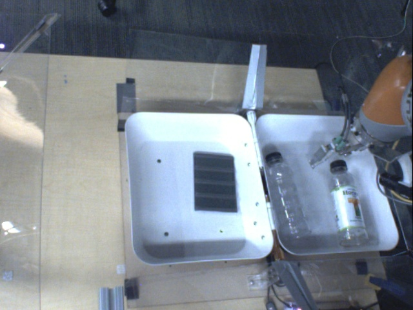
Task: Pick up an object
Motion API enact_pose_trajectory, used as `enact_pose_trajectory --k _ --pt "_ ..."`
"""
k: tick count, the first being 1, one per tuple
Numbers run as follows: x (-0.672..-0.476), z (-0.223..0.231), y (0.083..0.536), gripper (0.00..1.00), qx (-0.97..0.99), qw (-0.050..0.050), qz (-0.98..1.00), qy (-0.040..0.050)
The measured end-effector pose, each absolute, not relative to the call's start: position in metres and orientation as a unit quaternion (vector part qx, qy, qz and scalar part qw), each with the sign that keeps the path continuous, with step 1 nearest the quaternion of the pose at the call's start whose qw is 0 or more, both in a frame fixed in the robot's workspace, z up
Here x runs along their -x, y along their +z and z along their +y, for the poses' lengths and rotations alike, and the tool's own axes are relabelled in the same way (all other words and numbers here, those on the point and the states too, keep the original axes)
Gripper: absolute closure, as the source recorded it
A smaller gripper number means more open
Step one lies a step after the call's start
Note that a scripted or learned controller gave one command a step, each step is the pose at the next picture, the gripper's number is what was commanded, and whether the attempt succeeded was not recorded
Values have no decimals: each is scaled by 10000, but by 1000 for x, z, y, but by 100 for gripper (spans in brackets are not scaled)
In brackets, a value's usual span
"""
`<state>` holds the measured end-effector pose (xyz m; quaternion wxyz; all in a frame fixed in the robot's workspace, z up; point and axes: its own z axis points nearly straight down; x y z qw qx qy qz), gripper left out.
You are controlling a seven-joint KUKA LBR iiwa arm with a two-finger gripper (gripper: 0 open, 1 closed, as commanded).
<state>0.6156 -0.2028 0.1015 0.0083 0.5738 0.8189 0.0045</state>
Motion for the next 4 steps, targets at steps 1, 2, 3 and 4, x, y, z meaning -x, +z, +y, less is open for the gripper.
enact_pose_trajectory --k 1,2,3,4 --pt "-628 -204 113 0 -5012 41 8653 14" --pt "-622 -177 152 0 -4098 48 9122 15" --pt "-625 -176 165 100 -4096 94 9122 32" --pt "-625 -176 165 0 -4096 92 9122 32"
